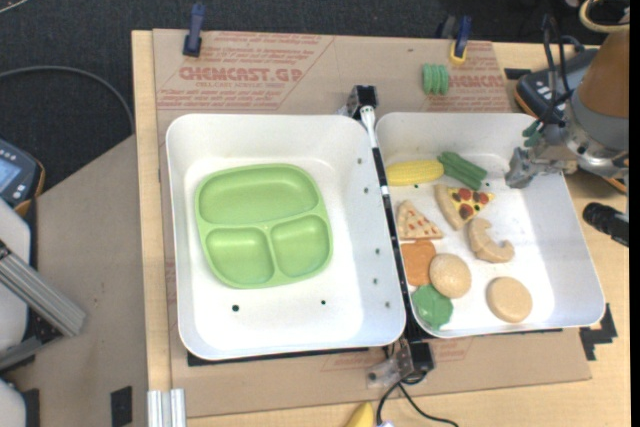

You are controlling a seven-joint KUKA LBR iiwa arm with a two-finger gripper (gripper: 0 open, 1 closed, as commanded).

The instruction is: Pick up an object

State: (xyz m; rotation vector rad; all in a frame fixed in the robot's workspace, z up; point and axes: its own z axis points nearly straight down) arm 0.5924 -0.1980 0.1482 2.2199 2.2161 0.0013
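The right bin (560,245) holds several toy foods. Along its far side lie a yellow corn piece (413,173) and a dark green vegetable (462,169). Below them sit a pizza slice (463,203), a triangular sandwich piece (415,220) and a tan curved piece (488,240). Nearer the front are an orange square (418,261), a round bun (450,275), a tan cookie (509,299) and a green leafy piece (433,307). My gripper (527,166) hangs low over the bin's far right part, just right of the green vegetable, with nothing visibly in it.
The left bin (200,315) holds a green divided plate (263,223). A small green block (435,79) lies on the cardboard behind the right bin. Blue and yellow clamps (194,27) grip the board's far edge. Cables and equipment crowd the right side.
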